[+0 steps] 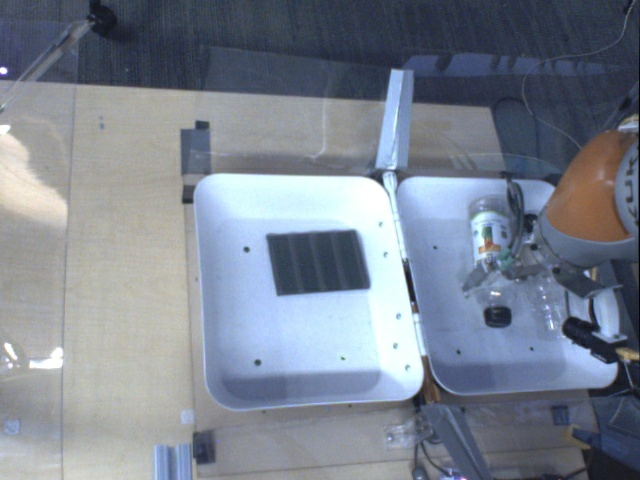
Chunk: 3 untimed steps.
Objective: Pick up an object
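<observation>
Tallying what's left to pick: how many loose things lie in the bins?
3: a dark ribbed pad in the left bin, a small bottle and a black cap in the right bin. The arm may hide more.

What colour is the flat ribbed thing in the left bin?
Dark grey, nearly black, with lengthwise ridges; the ribbed pad shows clearly in the camera view.

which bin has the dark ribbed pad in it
The left bin: a dark ribbed pad lies flat near its middle. The right bin instead holds a small labelled bottle.
</observation>
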{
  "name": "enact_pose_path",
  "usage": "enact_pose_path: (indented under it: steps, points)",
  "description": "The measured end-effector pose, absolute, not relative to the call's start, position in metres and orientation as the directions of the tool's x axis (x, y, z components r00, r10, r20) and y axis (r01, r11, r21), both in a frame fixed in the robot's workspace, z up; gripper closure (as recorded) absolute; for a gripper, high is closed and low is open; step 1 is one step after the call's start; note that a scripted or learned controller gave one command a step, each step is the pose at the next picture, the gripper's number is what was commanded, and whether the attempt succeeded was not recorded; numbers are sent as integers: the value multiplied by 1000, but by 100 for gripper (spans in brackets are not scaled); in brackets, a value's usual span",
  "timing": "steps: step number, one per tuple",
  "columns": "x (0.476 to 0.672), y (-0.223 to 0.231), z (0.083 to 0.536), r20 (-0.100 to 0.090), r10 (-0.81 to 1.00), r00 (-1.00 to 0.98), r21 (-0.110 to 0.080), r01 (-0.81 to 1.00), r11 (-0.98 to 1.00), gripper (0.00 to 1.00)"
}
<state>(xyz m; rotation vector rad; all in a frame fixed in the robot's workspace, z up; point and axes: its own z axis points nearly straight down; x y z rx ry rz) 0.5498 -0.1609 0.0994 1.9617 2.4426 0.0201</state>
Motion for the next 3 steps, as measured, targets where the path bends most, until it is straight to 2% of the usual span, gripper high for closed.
enact_pose_path:
  steps: [1,2,3]
  points:
    - [602,-178,88,45,959,-280,-29,959,282,0]
    - [613,-187,101,50,927,-371,-32,927,373,0]
    - [613,-187,101,50,927,-371,-32,927,373,0]
